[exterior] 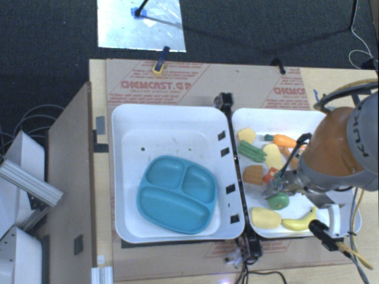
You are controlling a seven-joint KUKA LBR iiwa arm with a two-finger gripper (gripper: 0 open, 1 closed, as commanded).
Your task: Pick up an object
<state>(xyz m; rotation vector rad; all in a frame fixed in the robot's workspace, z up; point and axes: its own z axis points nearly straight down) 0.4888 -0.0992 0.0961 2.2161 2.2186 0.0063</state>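
Observation:
The right bin (278,118) holds several toy foods: a yellow piece (246,136), a green pod (251,152), an orange carrot (284,140), a pale yellow piece (273,155), a brown piece (253,174), a green round one (278,202), a yellow lump (266,218) and a banana (299,222). My gripper (276,186) hangs low over the middle of this bin, just above the green round piece and beside a small red piece (270,174). The arm's orange band and grey wrist cover the bin's right part.
The left bin (172,117) holds a blue divided tray (177,193). A black divider with clips (231,158) runs between the bins. Cables lie at the bench's right edge and front.

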